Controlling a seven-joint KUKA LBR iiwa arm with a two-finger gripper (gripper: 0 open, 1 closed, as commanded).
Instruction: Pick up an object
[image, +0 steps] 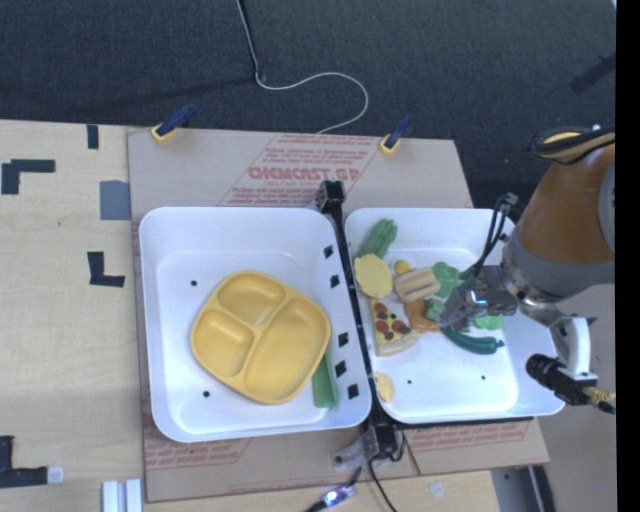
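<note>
Gripper (462, 303) is low over the toy food pile (420, 295) at the right bin's (450, 395) three o'clock; grip state unclear; best to centre on one piece.

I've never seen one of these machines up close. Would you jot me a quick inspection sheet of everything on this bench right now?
Surface: two white bins side by side, left bin and right bin, on a cardboard sheet over a wooden bench.
Job's things: right bin holds a heap of toy food, including a pizza slice, a yellow round piece, a tan block and green pieces.
Clutter: yellow divided plate in the left bin, with a green strip beside it.
Grippers: claw low over the heap's right side; too blurred to judge any grip.
Cables: white cable looping on the dark floor beyond the bench.
Surroundings: two clamps pinning the cardboard.
</note>
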